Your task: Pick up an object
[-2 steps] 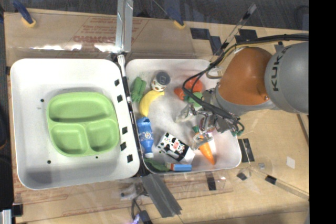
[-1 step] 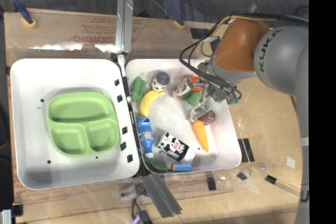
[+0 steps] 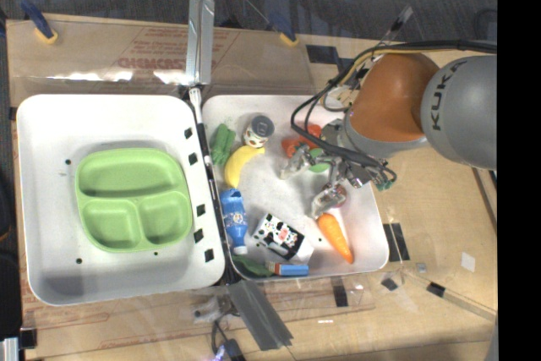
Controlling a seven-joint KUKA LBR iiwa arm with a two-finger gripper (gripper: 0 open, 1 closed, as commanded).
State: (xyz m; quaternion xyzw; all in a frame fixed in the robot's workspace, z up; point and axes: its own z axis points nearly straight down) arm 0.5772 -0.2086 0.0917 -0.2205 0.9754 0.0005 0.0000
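Note:
My gripper (image 3: 311,182) hangs over the right half of the right bin (image 3: 372,220), under the grey arm with its orange band (image 3: 387,97). Its two metal fingertips (image 3: 292,166) stand apart, open, with only bare bin floor between them. A red and green toy (image 3: 303,150) lies just behind the gripper, partly hidden by it. An orange carrot (image 3: 336,237) lies just in front of it. Further left are a yellow banana (image 3: 241,165), a green piece (image 3: 221,144), a small round can (image 3: 259,129), a blue bottle (image 3: 233,217) and a black-and-white box (image 3: 281,236).
A blue marker (image 3: 292,270) and a green item (image 3: 252,266) lie along the right bin's front wall. The left bin (image 3: 42,182) holds a green divided plate (image 3: 133,199). Black cables (image 3: 325,101) loop from the wrist over the right bin's back.

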